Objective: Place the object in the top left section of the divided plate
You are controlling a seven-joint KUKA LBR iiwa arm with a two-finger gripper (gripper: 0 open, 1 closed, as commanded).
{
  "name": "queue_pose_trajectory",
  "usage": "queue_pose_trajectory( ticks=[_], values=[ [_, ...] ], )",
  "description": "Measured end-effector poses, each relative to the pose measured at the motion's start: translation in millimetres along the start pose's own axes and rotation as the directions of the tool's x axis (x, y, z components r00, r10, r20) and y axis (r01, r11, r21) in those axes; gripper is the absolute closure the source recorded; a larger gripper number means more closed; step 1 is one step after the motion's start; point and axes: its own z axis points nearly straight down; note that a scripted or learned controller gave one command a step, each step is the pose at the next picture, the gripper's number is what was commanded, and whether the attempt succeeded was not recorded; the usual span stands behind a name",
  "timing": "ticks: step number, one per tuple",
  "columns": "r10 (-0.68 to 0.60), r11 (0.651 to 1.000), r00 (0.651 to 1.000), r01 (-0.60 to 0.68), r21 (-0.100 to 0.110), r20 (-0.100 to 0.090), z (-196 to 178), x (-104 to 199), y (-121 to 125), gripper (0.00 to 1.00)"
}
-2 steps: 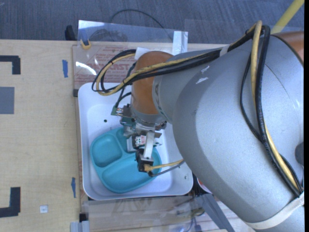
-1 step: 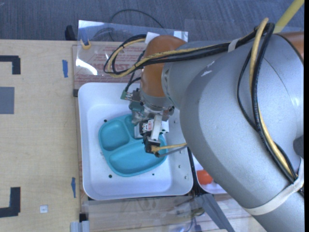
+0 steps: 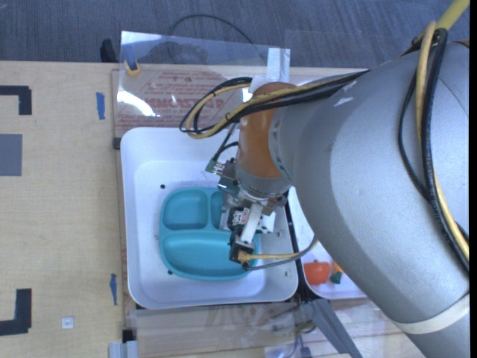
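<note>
Teal plastic forms the divided plate [image 3: 192,258], which lies in the left white bin [image 3: 139,200], toward that bin's lower middle. Its top left section [image 3: 186,209] is a small rounded well showing plain teal floor, and a raised ridge parts it from the long well that runs along the plate's near side. The claw [image 3: 242,226] hangs over the plate's right part, covering the upper right corner of the plate; the wrist and the cables block the view of its tip, so I cannot tell whether it is open or closed, nor whether it has hold of anything. Above it the orange band [image 3: 257,136] of the grey arm [image 3: 373,200] shows, and the arm's bulk takes up the right side of the camera view. A small orange object [image 3: 317,272], rounded, lies in the right bin [image 3: 322,290] near that bin's lower left corner, apart from the plate and with the bin walls between them. A tiny green piece [image 3: 336,277] sits just beside it on its right. The bins rest on a pale wooden desk [image 3: 59,200] marked with blue tape strips [image 3: 100,104] and black corner marks [image 3: 20,100]. A clear plastic sheet [image 3: 201,58] stands behind the left bin.
</note>
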Motion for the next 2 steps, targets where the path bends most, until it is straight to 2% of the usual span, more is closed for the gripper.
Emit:
queue_pose_trajectory(
  ticks=[1, 2],
  values=[
    [-0.339, 0.941, 0.941, 0.339, -0.012, 0.004, 0, -4, -11, 1.0],
    [-0.417, 0.909, 0.909, 0.417, -0.007, -0.009, -1, -23, -8, 1.0]
  ],
)
